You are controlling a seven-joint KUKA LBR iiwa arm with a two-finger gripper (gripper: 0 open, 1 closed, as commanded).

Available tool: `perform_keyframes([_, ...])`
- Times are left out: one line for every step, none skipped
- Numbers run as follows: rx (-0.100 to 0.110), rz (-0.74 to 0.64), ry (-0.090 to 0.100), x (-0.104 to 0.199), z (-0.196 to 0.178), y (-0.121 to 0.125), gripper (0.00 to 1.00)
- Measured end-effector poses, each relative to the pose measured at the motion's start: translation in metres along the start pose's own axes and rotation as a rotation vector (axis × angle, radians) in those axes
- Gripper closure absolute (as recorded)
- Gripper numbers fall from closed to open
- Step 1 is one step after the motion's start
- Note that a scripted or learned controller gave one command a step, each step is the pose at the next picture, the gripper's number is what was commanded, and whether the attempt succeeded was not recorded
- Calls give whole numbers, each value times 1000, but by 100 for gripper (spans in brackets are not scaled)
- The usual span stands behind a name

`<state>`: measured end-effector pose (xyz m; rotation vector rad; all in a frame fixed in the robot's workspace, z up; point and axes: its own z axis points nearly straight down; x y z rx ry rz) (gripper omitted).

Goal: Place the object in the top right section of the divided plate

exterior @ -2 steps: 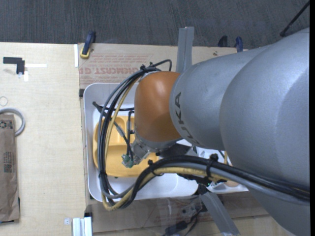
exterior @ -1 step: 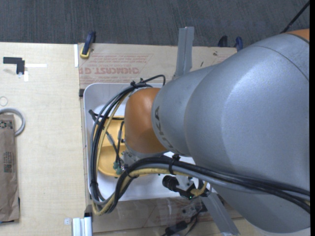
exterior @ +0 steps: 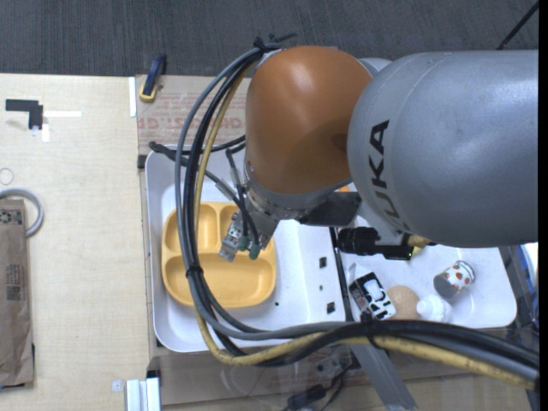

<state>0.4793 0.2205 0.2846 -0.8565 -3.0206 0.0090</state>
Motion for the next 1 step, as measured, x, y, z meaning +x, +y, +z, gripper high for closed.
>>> perform_keyframes([-1,-262,0,-73,80,19,100])
